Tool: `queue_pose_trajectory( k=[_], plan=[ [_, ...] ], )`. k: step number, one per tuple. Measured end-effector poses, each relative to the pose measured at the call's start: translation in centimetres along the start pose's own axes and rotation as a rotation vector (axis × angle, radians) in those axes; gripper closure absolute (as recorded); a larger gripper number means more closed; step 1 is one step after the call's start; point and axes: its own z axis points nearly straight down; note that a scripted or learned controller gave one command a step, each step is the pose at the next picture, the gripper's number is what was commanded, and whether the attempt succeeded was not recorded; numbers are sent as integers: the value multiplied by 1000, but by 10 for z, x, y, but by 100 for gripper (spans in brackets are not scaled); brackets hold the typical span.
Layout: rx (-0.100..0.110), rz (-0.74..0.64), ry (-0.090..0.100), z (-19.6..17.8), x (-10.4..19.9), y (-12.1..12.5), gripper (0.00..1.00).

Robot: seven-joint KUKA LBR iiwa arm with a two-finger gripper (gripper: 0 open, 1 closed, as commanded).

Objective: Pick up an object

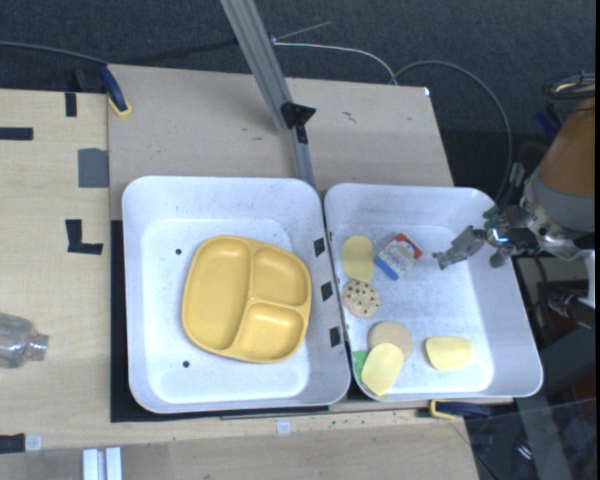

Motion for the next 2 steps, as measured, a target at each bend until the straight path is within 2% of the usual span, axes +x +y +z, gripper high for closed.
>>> queue_pose_trajectory(
  k=[1,2],
  plan=[
    [2,-2,3,-26,44,-54,0],
    [-9,-3,-3,-116,75,-57,0]
  ],
)
